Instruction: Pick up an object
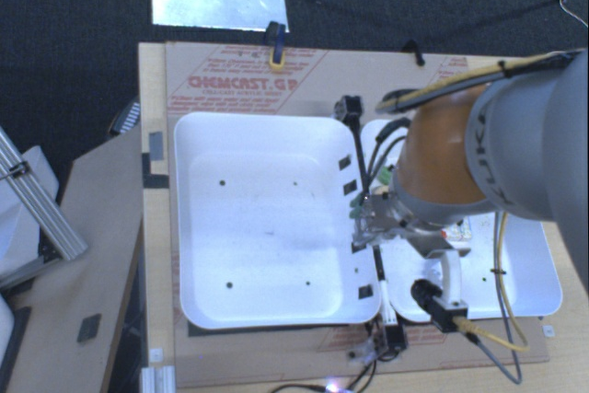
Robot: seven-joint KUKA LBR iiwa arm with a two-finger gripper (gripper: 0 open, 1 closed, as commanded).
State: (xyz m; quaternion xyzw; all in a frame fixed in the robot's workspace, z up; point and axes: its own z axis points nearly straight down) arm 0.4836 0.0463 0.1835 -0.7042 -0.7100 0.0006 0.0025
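Here you see the arm (488,143) reaching in from the right, bent low over the right bin (534,290), its orange band (442,152) uppermost; grip and any object stay hidden beneath it.

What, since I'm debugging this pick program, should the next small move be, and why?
Probably raise the arm straight up a little. It hangs low over the right bin and its wrist covers much of that bin's floor, so I cannot tell what lies beneath. Lifting would show whether anything comes up with it.

Red "CHEMCAST GP" print on the brown protective sheet (248,80) beneath the bins; smaller lines illegible.
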